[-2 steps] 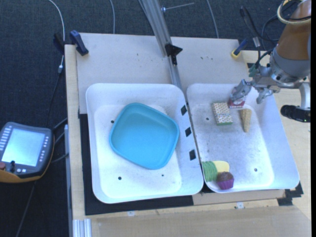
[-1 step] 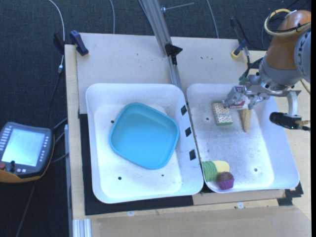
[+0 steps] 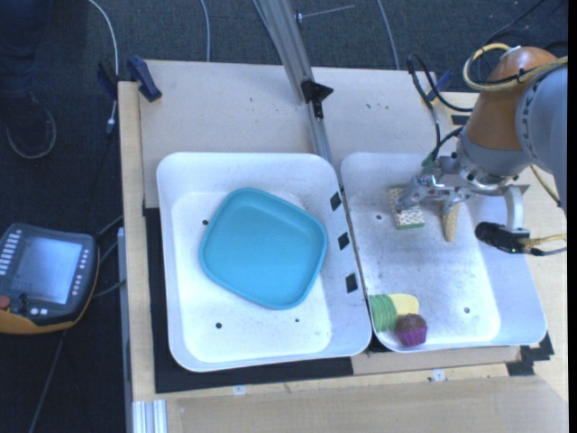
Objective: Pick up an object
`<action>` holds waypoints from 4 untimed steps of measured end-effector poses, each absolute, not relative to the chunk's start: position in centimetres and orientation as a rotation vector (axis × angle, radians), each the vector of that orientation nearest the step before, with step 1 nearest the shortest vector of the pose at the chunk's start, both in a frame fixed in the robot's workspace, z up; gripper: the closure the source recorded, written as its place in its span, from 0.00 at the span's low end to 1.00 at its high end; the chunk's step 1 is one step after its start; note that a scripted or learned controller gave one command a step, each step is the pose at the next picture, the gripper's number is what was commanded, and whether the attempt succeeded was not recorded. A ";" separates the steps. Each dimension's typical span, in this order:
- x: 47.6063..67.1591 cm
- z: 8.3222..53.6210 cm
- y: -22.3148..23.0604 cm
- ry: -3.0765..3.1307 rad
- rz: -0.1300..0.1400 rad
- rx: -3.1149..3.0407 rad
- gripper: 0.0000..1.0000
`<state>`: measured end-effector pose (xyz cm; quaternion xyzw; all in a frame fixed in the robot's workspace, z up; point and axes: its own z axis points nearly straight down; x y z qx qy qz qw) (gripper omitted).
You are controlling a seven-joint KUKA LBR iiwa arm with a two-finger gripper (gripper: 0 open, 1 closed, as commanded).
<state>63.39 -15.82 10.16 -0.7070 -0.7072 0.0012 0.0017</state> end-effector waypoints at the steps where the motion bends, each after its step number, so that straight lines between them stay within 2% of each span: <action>1: 63.6 11.6 -15.8 -2.224 -0.002 -2.222 1.00; 4: 64.6 26.4 -16.4 -2.225 -0.005 -2.224 1.00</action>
